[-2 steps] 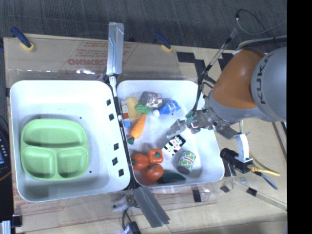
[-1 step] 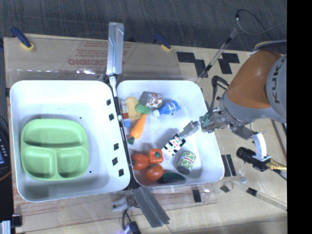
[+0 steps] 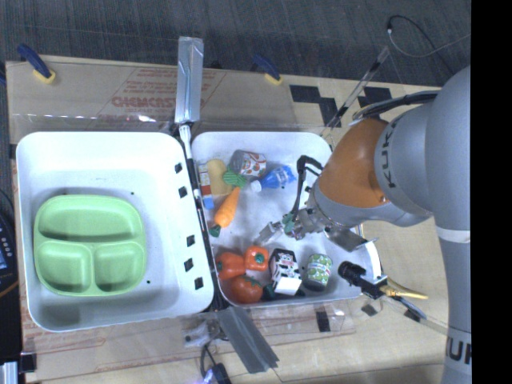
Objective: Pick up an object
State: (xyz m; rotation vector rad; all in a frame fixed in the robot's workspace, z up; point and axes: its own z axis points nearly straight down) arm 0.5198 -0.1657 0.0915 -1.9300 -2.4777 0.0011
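Above right bin (image 3: 264, 144), gripper (image 3: 282, 229) beside toy carrot (image 3: 227, 207).

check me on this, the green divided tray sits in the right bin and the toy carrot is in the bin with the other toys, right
Not quite. The camera view shows the green divided tray in the left bin, not the right. The toy carrot does lie in the right bin with the other toys.

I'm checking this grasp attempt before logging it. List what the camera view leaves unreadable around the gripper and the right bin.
- Gripper: too small and blurred in the camera view to read its state or whether it touches anything.
- Right bin: its right side is covered by the arm's orange band and grey wrist.
- Toys at the bin's lower edge, near the red tomato: crowded together, labels too small to read.
- Green tray: fully visible.
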